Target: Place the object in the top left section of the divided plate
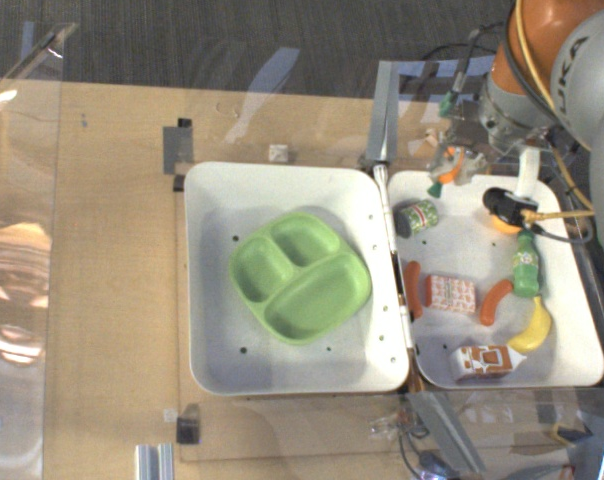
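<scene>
Carton [485,361] at right bin's [582,373] near edge. Task object unspecified; candidates lie in right bin. Divided plate [302,278] central in left bin [212,348]. Hand [452,168] above right bin's far edge, finger state indiscernible. Advice: descend vertically, centre over one isolated item.

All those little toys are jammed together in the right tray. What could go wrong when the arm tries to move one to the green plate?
The green bottle, sausage and banana lie close together, so the gripper might knock or lift a neighbour. The divided plate sits turned at an angle, so a drop could land in the wrong section.
</scene>
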You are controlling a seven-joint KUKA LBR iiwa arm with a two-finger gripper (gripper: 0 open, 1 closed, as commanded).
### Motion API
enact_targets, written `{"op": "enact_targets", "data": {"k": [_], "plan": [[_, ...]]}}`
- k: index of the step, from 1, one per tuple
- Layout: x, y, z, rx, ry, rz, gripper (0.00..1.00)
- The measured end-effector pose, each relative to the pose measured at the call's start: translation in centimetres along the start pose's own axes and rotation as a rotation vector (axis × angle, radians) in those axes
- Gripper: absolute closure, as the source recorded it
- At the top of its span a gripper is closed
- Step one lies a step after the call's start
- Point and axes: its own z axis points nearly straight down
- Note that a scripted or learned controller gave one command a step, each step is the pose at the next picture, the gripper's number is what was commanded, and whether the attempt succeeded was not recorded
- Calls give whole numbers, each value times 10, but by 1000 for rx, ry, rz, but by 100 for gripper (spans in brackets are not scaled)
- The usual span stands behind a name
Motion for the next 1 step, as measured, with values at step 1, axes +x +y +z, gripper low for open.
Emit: {"op": "enact_targets", "data": {"k": [1], "plan": [[76, -44, -4, 0, 2, -148, 100]]}}
